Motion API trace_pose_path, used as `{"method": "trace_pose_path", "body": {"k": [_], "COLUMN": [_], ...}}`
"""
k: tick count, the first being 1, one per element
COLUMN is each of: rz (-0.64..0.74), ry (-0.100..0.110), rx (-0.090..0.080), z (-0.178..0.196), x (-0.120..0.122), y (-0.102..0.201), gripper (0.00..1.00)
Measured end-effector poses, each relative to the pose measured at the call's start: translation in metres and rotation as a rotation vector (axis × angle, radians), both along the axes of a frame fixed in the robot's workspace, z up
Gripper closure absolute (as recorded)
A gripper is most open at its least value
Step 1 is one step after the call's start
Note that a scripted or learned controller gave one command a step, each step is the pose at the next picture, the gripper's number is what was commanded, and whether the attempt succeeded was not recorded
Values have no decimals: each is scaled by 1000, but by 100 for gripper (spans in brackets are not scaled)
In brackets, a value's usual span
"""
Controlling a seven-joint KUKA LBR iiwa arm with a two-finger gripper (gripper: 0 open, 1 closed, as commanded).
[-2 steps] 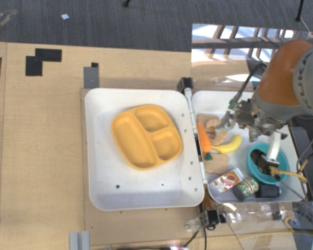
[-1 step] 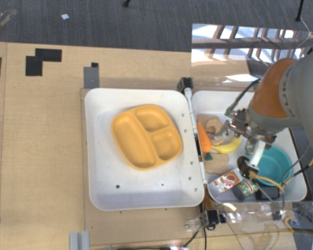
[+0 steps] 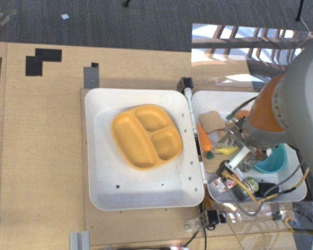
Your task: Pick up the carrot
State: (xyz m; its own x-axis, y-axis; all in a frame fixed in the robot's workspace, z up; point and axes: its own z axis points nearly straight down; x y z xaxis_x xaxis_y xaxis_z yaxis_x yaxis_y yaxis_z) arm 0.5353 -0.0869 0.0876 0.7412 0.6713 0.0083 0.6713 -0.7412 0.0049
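The hand (image 3: 233, 133) hung right of the carrot (image 3: 203, 138); its grip couldn't be told. It should shift left, clear of the bread (image 3: 211, 121)

Pale wood bench (image 3: 41, 150). Two shallow white bins sit on it side by side and touching: left bin (image 3: 101, 191) and right bin (image 3: 221, 97). Black clamp (image 3: 185, 83) at the far end of their seam. Black L-shaped patch (image 3: 43, 61) far left. Small grey block (image 3: 92, 76) just beyond the left bin's far-left corner.
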Motion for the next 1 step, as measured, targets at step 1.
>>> {"method": "trace_pose_path", "body": {"k": [1], "rz": [-11], "ry": [-6], "rx": [-2], "z": [104], "x": [105], "y": [8], "gripper": [0]}}
